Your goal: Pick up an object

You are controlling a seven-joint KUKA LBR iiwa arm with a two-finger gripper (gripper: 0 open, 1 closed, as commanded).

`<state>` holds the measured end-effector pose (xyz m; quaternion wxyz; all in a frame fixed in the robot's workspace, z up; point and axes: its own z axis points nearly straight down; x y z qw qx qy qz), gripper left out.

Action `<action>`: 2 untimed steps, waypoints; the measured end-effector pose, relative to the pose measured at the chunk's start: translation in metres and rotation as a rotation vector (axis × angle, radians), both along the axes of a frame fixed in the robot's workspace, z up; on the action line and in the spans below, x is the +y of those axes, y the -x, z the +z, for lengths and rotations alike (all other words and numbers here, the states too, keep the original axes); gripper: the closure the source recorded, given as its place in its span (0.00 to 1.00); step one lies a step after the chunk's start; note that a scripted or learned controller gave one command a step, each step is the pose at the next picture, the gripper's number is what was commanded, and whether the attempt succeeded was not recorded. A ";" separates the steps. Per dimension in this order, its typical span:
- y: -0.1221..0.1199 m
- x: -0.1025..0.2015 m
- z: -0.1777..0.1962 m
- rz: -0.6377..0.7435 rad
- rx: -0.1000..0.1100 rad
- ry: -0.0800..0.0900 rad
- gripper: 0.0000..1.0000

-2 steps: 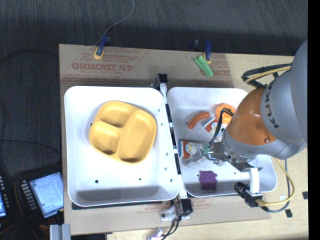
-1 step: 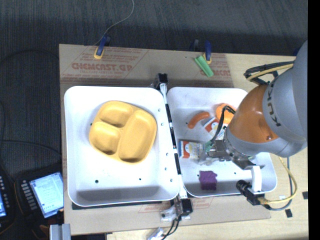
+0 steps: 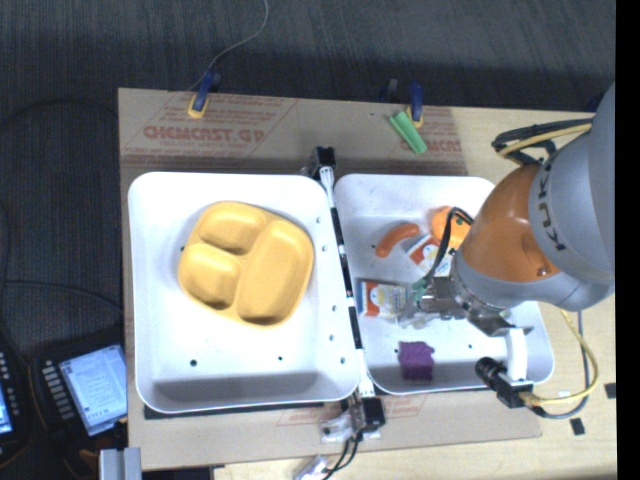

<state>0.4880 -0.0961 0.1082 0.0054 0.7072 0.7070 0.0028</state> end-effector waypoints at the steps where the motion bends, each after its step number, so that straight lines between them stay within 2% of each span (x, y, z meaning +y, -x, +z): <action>1: 0.000 0.000 0.009 0.001 0.000 -0.001 1.00; 2: 0.000 0.000 0.009 0.001 0.000 -0.001 0.00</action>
